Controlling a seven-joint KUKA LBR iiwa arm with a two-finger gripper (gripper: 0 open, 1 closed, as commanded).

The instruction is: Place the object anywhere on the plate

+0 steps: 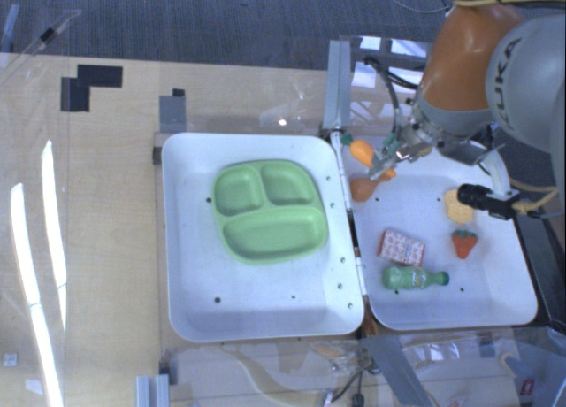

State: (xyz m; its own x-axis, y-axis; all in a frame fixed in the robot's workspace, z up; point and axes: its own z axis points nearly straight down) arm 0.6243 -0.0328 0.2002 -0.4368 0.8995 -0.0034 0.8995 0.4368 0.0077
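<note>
A green divided plate (270, 211) lies in the left bin (190, 299). My gripper (387, 163) hangs over the far left corner of the right bin (495, 299). An orange carrot-like piece (361, 150) sits just to its left, touching or very close to it. Just below that, a brownish-orange rounded piece (361, 188) rests against the bin's left wall. I cannot make out whether anything is in the gripper.
The right bin also holds a red and white packet (402, 247), a green bottle (414, 279) lying on its side, a strawberry (464, 242) and a yellow round piece (458, 208). A raised rim divides the two bins.
</note>
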